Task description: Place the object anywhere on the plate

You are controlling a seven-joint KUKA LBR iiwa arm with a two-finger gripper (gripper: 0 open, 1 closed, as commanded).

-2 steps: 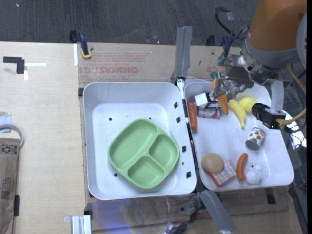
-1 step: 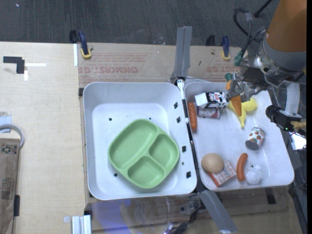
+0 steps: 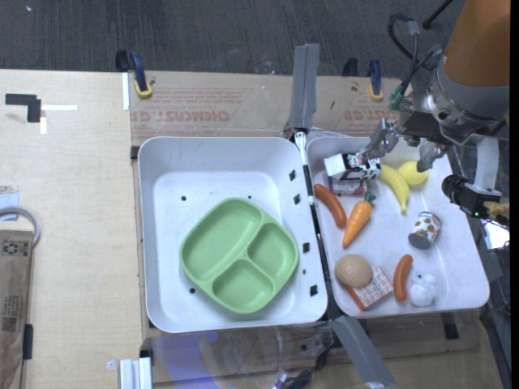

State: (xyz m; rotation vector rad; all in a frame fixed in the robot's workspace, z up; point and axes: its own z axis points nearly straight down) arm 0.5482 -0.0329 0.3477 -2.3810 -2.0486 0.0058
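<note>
A light green divided plate point(image 3: 238, 254) lies in the left white bin point(image 3: 162, 217), with nothing on it. My gripper point(image 3: 402, 151) hovers over the far part of the right bin point(image 3: 470, 274). It is open, with one finger point(image 3: 379, 142) beside a small white and black box point(image 3: 350, 166) and the other point(image 3: 425, 157) past the yellow banana point(image 3: 401, 181). The banana lies just below and between the fingers, and nothing is held. An orange carrot point(image 3: 357, 220) and a red sausage point(image 3: 330, 205) lie nearer the bins' divider.
The right bin also holds a small can point(image 3: 424, 229), a brown bread roll point(image 3: 353, 271), a red and white packet point(image 3: 373, 292), a second sausage point(image 3: 401, 276) and a white lump point(image 3: 422, 289). A grey divider bar point(image 3: 305, 96) stands between the bins.
</note>
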